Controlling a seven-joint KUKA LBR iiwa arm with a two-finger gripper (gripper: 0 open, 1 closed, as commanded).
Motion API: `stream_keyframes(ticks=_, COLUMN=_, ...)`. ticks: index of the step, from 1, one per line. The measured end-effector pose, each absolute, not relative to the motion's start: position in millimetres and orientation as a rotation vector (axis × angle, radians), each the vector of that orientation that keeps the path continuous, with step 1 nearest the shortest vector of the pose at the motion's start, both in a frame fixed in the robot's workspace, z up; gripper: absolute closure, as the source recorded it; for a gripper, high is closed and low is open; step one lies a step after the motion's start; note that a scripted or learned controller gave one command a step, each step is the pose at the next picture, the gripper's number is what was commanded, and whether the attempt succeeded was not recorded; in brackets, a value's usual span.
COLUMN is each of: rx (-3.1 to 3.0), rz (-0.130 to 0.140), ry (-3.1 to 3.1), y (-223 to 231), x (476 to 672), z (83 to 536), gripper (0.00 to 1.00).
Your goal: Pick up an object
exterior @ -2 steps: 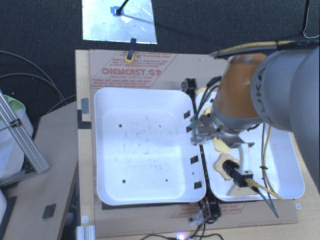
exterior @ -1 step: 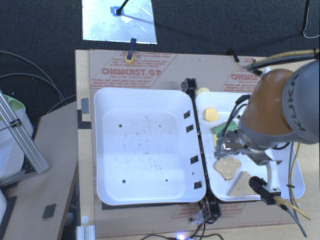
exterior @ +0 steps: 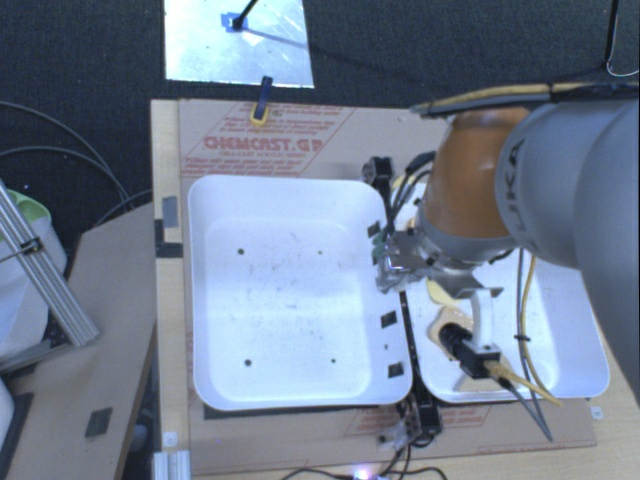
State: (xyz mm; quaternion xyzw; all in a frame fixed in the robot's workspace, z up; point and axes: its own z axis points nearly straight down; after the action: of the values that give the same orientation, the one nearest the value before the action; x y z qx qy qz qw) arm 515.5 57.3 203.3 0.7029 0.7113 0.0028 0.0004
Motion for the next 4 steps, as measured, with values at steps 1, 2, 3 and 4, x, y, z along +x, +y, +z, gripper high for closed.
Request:
stream_keyframes(ticks=1, rx=2.216, rz=0.0, ry=2.231, y=83.3, x=486.3, z=183.2, gripper=1.0)
stream_keyframes(ticks=2, rx=2.206, rz=0.029, ry=2.221, y=92.7, x=507.6, z=371.1, gripper=1.0)
stream_keyframes(ticks=3, rx=2.206, rz=0.03, ry=2.221, y=119.3, x=521.1, z=544.3, gripper=1.0)
stream_keyframes(ticks=4, rx=2.21, rz=-0.005, ry=2.238, y=195.7, x=490.5, z=468.7, gripper=1.0)
